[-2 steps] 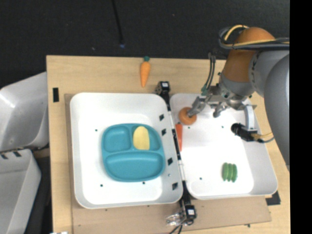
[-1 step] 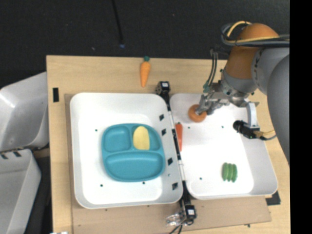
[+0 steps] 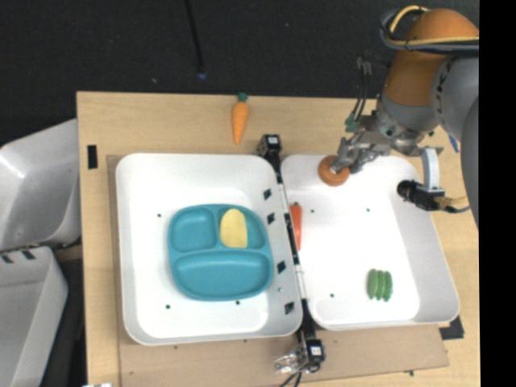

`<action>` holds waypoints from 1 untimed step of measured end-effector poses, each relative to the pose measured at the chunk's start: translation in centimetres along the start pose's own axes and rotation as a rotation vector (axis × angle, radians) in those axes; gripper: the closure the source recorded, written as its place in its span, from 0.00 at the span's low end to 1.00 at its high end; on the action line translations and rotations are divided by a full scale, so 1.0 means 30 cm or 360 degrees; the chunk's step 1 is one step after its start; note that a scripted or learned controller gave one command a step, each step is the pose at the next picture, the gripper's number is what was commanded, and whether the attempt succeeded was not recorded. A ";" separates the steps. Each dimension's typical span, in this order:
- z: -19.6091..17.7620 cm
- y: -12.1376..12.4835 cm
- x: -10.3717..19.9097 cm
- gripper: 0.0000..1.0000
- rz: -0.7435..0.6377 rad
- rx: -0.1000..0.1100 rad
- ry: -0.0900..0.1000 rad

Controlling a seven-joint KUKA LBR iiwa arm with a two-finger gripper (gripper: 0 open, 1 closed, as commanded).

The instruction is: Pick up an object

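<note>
**Camera view: gripper over brown object, upper right of frame**

You have two white bins side by side: the left bin [image 3: 137, 297] and the right bin [image 3: 419, 272]. Count one arm [image 3: 415, 71], reaching in from the right, with one gripper [image 3: 348, 158] at the right bin's upper left corner. One round brown object [image 3: 332, 172] lies directly under the fingertips, touching or nearly so; whether the fingers are apart or clamped on it, you cannot tell. Right bin also holds one green item [image 3: 380, 285] at lower right and one red item [image 3: 296, 222] against its left wall. Left bin holds one blue divided tray [image 3: 205, 268] with one yellow piece [image 3: 234, 229] in its upper right compartment. One carrot [image 3: 240, 119] lies on the bench above the bins.
</note>
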State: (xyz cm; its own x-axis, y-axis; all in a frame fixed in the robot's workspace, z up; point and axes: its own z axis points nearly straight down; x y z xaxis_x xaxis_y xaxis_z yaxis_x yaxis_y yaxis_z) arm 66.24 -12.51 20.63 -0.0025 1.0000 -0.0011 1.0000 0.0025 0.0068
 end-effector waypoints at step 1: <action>-0.218 0.010 -0.009 1.00 0.0000 -0.0002 -0.0002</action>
State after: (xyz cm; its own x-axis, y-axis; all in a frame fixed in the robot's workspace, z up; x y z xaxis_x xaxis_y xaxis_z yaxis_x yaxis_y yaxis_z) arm 66.48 -12.78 27.18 -0.0024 1.0000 -0.0024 1.0000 0.0024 0.0083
